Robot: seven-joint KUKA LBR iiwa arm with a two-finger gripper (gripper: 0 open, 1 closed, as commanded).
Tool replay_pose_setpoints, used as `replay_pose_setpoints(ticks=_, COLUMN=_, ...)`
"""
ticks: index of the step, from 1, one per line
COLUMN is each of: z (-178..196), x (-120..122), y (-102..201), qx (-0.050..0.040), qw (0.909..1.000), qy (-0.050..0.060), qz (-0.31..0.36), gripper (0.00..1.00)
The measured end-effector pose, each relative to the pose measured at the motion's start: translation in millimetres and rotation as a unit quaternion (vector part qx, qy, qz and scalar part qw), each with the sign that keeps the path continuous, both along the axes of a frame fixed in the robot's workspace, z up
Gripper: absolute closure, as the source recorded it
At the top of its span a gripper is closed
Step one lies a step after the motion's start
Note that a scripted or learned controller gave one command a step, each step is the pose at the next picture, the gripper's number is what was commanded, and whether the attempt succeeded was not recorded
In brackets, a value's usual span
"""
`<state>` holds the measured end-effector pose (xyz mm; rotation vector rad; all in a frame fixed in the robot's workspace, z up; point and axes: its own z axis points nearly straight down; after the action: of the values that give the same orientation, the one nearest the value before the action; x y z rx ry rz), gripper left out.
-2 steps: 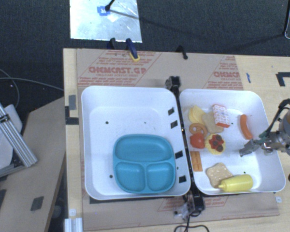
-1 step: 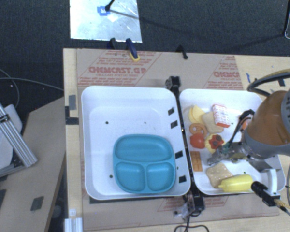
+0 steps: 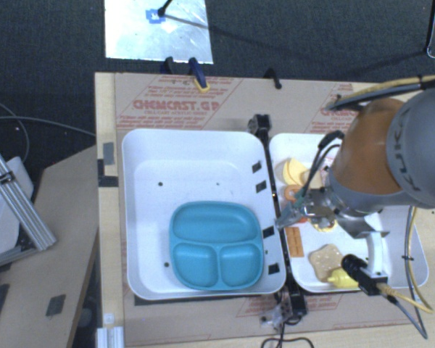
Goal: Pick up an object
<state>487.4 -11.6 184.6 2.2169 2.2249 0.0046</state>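
Far left: aluminium frame rails over a tan tabletop, cut off by the edge; dark carpet around and behind. Up top, a shiny silver sheet flat on the carpet, with a small blue mark near its middle. Below that, a brown cardboard sheet printed in red, lying under both bins. Left bin: white, shallow, holding a blue divided plate with three compartments, lying flat toward the near side. At the divider between the bins, the gripper, low over the right bin's left edge; too small and cluttered to tell whether open or clenched, nothing plainly seen in its grasp. Right bin: largely hidden under the grey arm and its orange band. Just beside the gripper, a pale yellow rounded piece, partly hidden by a cable. Nearer, an orange strip along the bin's left wall, a tan toast-like slab, and touching it a bright yellow lump, half covered by a black fitting. Exact identity of these small items hard to make out.
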Motion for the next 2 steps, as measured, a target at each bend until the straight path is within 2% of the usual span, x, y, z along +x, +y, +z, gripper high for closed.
replay_pose_setpoints(ticks=1, z=-74.8, x=-1.9, y=-78.8, qx=-0.0015, qw=1.0, qy=0.003, qz=-0.005, gripper=0.0)
replay_pose_setpoints(ticks=2, z=-60.7, x=-0.1, y=-74.0, qx=-0.0008, qw=1.0, qy=0.0, qz=0.0, gripper=1.0)
